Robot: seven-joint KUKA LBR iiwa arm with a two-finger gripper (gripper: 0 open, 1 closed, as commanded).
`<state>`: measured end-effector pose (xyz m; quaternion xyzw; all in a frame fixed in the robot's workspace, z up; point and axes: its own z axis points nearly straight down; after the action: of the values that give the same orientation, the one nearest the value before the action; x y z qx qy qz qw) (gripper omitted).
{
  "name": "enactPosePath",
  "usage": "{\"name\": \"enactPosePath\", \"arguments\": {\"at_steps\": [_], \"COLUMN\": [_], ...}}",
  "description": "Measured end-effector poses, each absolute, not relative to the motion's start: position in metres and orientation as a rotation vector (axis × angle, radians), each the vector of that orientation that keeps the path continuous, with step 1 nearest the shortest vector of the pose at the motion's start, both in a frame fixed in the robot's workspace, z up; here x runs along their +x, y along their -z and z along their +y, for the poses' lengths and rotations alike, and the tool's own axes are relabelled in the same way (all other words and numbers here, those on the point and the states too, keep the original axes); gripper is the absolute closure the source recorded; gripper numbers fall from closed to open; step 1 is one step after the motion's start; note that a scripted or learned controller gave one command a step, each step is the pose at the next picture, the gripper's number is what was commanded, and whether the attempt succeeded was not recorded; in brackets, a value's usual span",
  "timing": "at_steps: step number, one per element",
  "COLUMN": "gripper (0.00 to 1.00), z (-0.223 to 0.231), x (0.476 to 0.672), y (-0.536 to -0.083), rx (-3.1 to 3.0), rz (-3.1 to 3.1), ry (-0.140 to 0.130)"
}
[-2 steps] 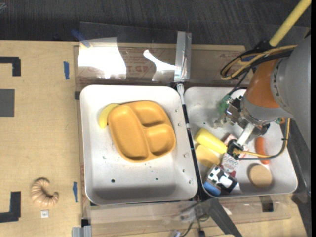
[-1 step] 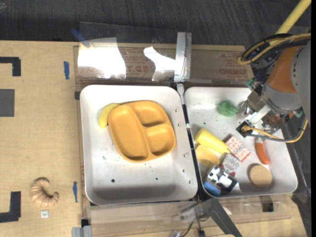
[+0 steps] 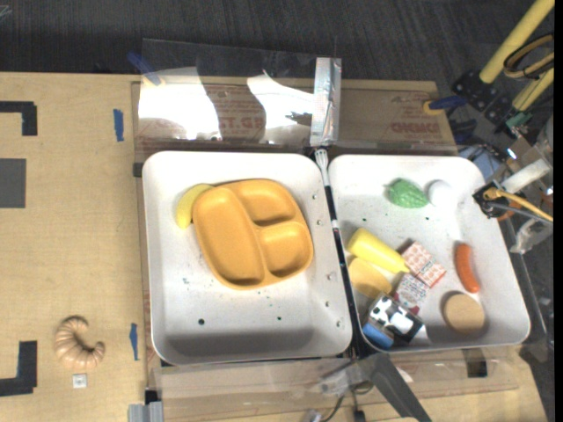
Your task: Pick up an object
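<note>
Red print is seen upside down on the cardboard [image 3: 387,121] above the bins, at upper middle of the frame; no word can be read.

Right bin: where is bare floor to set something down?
In the right bin, bare floor lies between the green object and the orange sausage. Its near-left corner is crowded: yellow blocks, patterned packet, black-and-white toy.

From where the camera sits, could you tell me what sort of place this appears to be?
Most likely a robot grasping test bench in a lab: two shallow white bins side by side on a cardboard-topped bench, toy items such as an orange divided plate and a green toy, and loose cables at the right.
</note>
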<state>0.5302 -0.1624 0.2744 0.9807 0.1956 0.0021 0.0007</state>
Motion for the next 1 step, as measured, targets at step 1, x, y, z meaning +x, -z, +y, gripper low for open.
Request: {"name": "enactPosePath", "arguments": {"at_steps": [1], "gripper": [0.0], "z": [-0.1644], "x": [0.5221], "y": [-0.2806], "rx": [3.091], "rz": [0.563], "ry": [0.001]}}
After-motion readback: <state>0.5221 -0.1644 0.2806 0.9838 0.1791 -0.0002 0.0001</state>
